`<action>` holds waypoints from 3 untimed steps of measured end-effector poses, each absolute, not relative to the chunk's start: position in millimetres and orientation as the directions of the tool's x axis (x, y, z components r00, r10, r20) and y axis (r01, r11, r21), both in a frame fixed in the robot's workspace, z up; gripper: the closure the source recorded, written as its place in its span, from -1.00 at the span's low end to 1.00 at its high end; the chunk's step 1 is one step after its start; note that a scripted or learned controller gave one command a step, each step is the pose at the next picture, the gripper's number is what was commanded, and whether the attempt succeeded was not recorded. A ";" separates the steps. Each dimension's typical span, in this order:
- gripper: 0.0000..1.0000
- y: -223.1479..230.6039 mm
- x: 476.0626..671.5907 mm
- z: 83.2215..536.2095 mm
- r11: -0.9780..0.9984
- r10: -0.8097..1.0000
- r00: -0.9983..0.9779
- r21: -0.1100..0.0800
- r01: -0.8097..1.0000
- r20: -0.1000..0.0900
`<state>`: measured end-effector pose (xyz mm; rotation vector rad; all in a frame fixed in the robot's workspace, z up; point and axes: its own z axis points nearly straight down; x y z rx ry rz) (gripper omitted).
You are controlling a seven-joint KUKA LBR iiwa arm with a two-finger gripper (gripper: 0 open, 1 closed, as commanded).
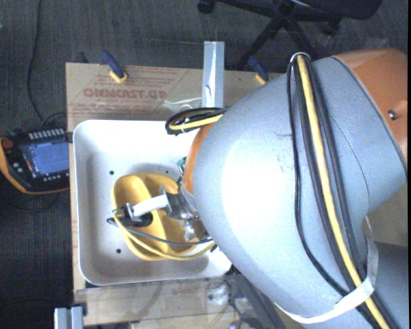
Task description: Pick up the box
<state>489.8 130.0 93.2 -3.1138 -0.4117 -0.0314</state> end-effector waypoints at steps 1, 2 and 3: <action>1.00 211.8 489.6 93.1 -0.951 0.310 0.950 0.002 0.310 0.018; 1.00 161.2 489.9 93.5 -0.955 0.296 0.955 -0.002 0.296 0.020; 1.00 177.1 489.4 92.6 -0.938 0.346 0.938 0.009 0.346 0.015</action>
